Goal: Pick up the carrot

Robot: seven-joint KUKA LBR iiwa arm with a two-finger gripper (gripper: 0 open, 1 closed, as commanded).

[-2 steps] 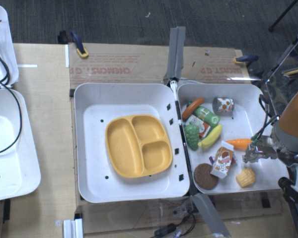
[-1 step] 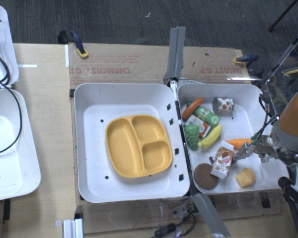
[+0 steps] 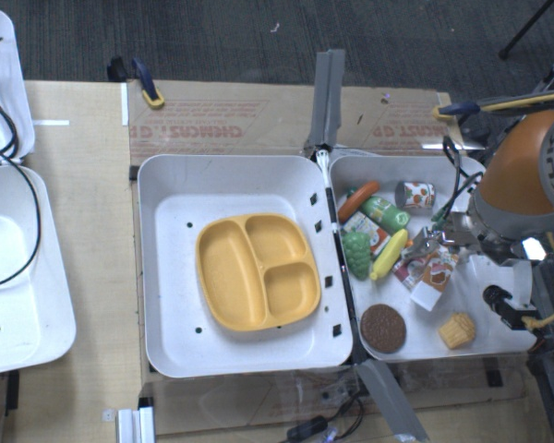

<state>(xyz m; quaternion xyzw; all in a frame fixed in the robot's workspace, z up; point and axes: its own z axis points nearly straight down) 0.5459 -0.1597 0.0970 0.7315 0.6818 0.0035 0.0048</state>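
Carrot (image 3: 357, 201) lying at a slant in the right bin (image 3: 499, 344), near its upper left corner, orange body angling up toward the right, just beside the divider between the two bins. Resting right under it, a green bottle (image 3: 385, 213); below that, broccoli (image 3: 356, 252) and a yellow banana (image 3: 389, 254) sitting side by side. Standing a little to the right of the carrot, a small can (image 3: 415, 195). Hovering low over the middle of the right bin, the gripper (image 3: 430, 241), well apart from the carrot, down among a red and white packet (image 3: 428, 277); jaws too tangled in clutter and cable to read, so cannot tell whether spread or pressed together. Lying toward the near wall, a brown round cookie (image 3: 383, 328) and a yellow waffle piece (image 3: 456, 330). Sitting in the left bin (image 3: 162, 247), a yellow divided plate (image 3: 257, 270). Carrying both bins, the bench (image 3: 83, 137).
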